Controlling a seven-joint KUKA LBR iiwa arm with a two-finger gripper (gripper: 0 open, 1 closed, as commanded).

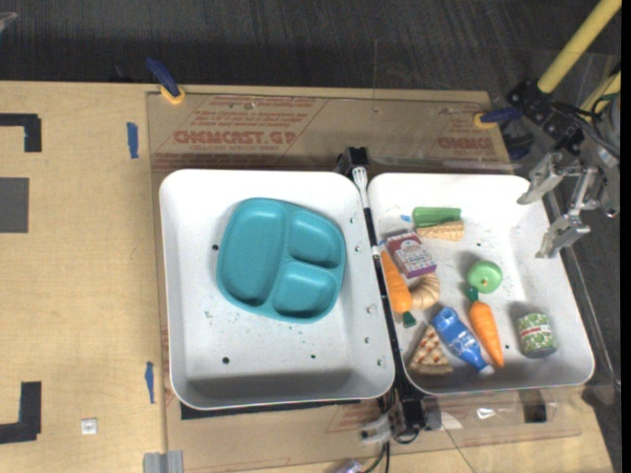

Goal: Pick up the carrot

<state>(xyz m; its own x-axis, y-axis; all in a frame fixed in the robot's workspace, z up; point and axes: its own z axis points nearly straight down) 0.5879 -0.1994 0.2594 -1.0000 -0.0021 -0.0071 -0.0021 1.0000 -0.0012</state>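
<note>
The table [79, 294] carries two white bins; the left bin [197, 363] holds a teal divided plate [281, 257]. In the right bin [567, 363] the carrot [486, 330] lies near the front, just beside a blue bottle [459, 338]. The claw [564, 200] hovers at the bin's far right edge, fingers spread apart, gripping nothing.

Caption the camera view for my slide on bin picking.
Gripper open above the right bin's far corner, apart from the carrot lying among toy foods; teal plate in the left bin.
</note>
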